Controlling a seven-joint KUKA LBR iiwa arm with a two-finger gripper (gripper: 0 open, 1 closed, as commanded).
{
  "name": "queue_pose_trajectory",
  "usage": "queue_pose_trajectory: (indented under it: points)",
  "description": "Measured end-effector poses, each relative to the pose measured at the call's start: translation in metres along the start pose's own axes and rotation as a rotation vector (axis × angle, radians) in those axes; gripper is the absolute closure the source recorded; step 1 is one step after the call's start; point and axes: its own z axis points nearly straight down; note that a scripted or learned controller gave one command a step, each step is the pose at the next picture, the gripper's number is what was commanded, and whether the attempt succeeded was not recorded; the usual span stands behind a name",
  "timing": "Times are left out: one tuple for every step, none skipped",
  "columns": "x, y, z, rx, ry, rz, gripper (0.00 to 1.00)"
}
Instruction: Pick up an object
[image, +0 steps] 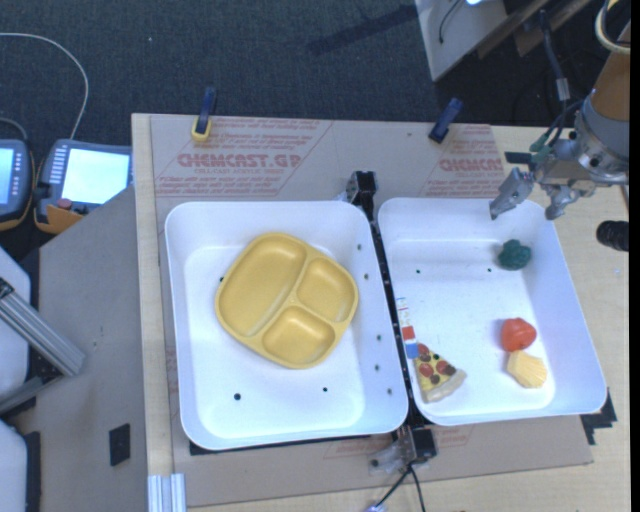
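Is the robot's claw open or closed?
Open. The two-finger gripper has its fingers spread apart with nothing between them, above the small dark green toy.

Bright, even overhead light washes the two shallow white plastic bins (190, 330) nearly featureless. Around them shadows are soft; above them the dark floor is dim. Focus is slightly soft throughout.

One fixed cam above bench (150, 300), looking down at a slant, mid-distance; both bins (190, 400) fully in frame, arm entering from right edge.
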Motion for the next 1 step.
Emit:
queue_pose_trajectory:
  points:
    - [0.0007,0.0023,-0.0086,-0.014,-0.003,-0.003,0.00]
